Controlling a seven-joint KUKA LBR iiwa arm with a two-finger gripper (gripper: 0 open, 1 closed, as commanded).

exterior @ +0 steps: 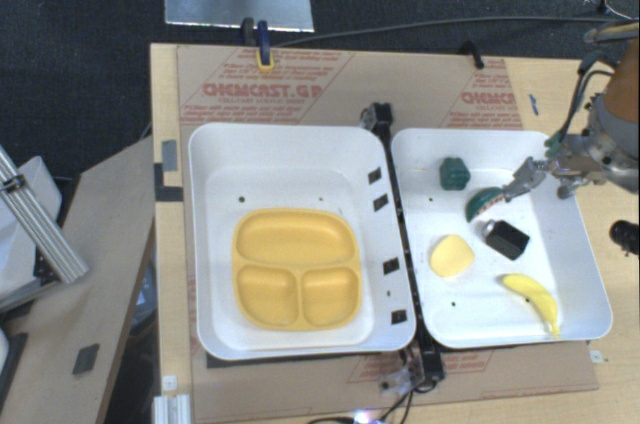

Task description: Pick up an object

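Dark carpet surrounds a cardboard-covered worktop [340, 77] carrying 2 shallow white bins side by side.

- Gripper [508, 194]: reaches in from the right over the right bin [590, 312], low and slanted toward a green-and-white object. Whether it is spread or pressed together cannot be told at this angle; nothing is visibly pinched.
- Green-and-white object [484, 203]: at the gripper tip, touching or just beside it; contact unclear.
- Black block [506, 239]: just below that object.
- Dark green lump [454, 174]: nearer the bin's far wall.
- Yellow rounded piece [451, 256]: near the bin's left side.
- Banana [533, 299]: near the front right corner.
- Left bin [290, 147]: holds a yellow 3-compartment tray [296, 268].

Progress, as judged: approach made, no lift shown; closing, gripping and raising 1 object remain.
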